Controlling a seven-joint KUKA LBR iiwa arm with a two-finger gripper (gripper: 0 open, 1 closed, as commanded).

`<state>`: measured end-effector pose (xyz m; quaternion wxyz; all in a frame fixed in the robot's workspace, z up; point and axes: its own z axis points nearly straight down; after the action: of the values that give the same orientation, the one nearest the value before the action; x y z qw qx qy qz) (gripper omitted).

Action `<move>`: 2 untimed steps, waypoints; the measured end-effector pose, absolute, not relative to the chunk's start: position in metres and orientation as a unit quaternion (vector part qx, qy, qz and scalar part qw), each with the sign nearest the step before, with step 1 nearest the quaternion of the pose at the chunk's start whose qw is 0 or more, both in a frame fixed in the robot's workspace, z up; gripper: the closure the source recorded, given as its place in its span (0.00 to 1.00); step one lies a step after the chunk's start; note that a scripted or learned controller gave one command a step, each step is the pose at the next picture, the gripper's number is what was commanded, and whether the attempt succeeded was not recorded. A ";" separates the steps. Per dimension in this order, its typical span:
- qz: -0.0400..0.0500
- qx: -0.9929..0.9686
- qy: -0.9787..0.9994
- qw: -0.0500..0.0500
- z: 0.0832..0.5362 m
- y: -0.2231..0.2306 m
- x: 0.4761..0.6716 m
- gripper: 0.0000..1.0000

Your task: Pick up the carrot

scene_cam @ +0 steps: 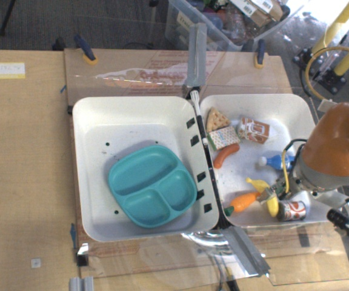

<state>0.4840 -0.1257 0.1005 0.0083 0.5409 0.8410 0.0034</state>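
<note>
Camera view: carrot (243,202) lies in the right bin (302,105), front-left, long axis near level, tip toward the divider. Left bin (83,162) holds a teal tray (152,187). Hand (280,190) beside the carrot; state unclear.

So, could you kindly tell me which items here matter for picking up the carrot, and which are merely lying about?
Job: carrot; gripper.

Lying about: teal plate; sausage; soda can; sandwich box.
</note>
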 end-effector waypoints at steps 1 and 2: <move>0.001 0.672 0.741 0.001 0.185 -0.042 0.566 1.00; 0.000 0.704 0.710 0.000 0.256 0.041 0.549 1.00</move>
<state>0.5495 0.0408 0.2560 0.0004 0.7044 0.7098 0.0005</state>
